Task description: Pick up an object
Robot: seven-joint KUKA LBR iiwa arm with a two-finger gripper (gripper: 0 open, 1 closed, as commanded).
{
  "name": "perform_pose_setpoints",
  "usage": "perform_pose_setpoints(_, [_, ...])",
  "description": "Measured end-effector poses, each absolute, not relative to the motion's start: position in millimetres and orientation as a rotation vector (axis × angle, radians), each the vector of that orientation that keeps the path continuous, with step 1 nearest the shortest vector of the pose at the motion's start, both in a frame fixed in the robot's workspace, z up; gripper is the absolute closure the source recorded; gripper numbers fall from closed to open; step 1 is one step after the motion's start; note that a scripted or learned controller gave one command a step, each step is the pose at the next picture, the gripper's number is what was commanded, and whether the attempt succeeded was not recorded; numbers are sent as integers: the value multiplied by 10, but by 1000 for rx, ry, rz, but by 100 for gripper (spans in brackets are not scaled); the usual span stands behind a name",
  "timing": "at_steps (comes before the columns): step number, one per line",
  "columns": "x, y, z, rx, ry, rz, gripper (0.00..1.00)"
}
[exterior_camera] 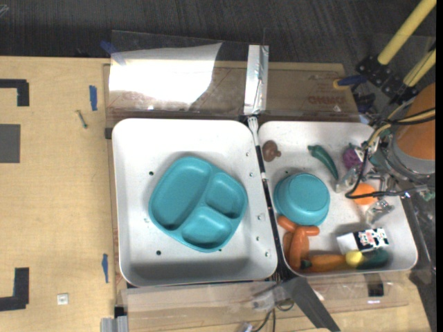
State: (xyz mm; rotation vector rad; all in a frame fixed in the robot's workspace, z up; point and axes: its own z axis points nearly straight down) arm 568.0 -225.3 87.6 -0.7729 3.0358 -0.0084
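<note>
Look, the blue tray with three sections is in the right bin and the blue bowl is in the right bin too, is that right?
Not quite. The blue tray with three sections lies in the left bin, not the right one. The blue bowl is indeed in the right bin, as the camera view shows.

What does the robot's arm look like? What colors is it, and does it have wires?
The arm comes in from the right side. It is round and grey, with a bright orange band near the wrist. Thin yellow and dark cables loop around it. Below the band sits a cluster of small silvery metal parts, the pincer, with little orange bits on it. It is too tangled and blurry to make out more.
</note>
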Motion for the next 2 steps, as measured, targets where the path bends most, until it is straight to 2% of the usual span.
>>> perform_pose_setpoints(1, [6624,-1927,893,-528,3121,2,0])
perform_pose_setpoints(2, [5829,-2172,882,-364,3112,-6,0])
